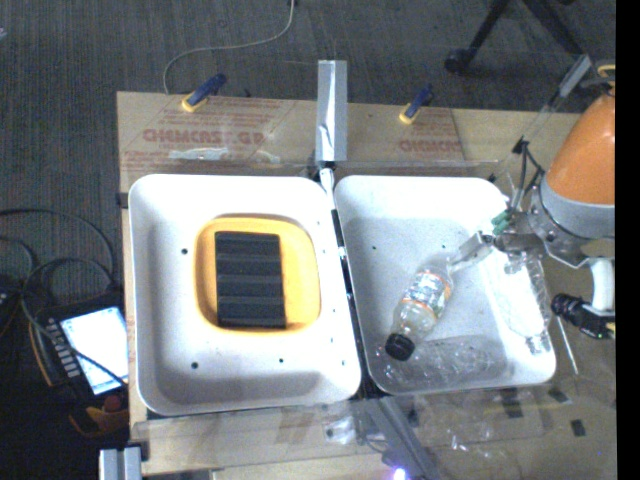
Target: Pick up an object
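A clear plastic bottle (423,306) with a black cap (399,347) lies slanted in the right bin (400,218), cap toward the front. A crumpled clear plastic piece (455,356) lies by the cap along the bin's front wall. In the left bin (160,268) sits a yellow tray (305,278) with a black ribbed block (249,279) in it. My gripper (500,288) hangs over the right bin's right side, below the orange band (592,158). Its two pale fingers are spread apart, one finger (470,251) reaching toward the bottle's base, the other pointing to the front. Nothing is between them.
A metal post (331,113) stands behind the seam between the bins. Two blue-and-yellow clamps (203,91) hold the cardboard base at the back. A tablet (88,346) and cables lie on the floor to the left. Chair legs (500,18) stand at the back right.
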Motion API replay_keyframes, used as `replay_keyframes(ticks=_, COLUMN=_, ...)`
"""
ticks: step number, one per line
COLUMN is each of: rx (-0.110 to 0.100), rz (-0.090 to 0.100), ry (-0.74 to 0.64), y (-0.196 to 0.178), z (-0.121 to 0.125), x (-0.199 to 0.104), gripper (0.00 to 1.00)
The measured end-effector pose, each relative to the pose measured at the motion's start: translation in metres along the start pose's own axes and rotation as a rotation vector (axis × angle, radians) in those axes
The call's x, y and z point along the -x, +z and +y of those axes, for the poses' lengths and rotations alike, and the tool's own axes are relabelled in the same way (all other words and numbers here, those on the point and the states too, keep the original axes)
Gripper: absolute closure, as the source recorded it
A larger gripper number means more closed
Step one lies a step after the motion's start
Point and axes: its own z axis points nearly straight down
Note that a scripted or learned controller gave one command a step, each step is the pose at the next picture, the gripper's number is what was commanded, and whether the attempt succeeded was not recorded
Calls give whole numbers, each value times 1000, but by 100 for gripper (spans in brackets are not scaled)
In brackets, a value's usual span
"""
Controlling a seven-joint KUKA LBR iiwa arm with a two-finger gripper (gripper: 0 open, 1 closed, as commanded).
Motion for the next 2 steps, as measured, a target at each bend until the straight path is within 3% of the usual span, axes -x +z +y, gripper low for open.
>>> replay_keyframes(ticks=1, rx=12, rz=-4, ry=-155, y=93, z=6, x=-24, gripper=0)
replay_keyframes(ticks=2, rx=49, rz=-15, ry=-93, y=92, z=-38, x=2, gripper=0)
